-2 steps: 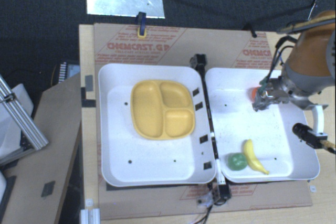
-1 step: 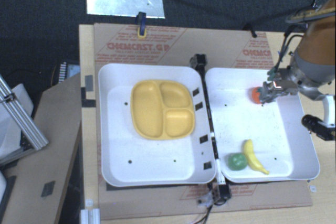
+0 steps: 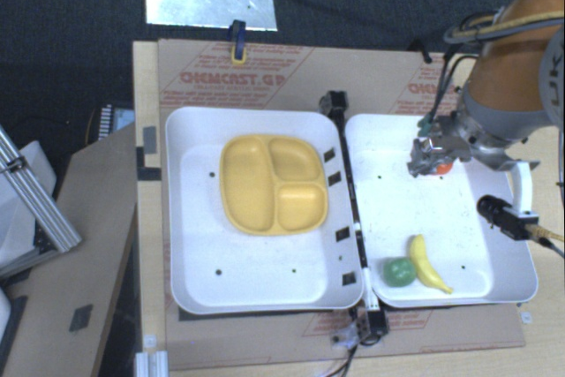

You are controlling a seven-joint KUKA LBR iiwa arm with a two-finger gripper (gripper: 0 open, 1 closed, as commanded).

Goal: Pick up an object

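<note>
My gripper hangs low over the upper middle of the right bin. A small orange-red object shows right beside the gripper's tip, partly hidden by it; whether it is held is unclear. A yellow banana lies near the right bin's front edge, with a green round fruit touching its left side. Both fruits sit well in front of the gripper.
The left bin holds a yellow three-compartment plate. A black divider strip runs between the bins. The arm's grey body and orange band fill the upper right, and a black fitting sits at the right bin's edge.
</note>
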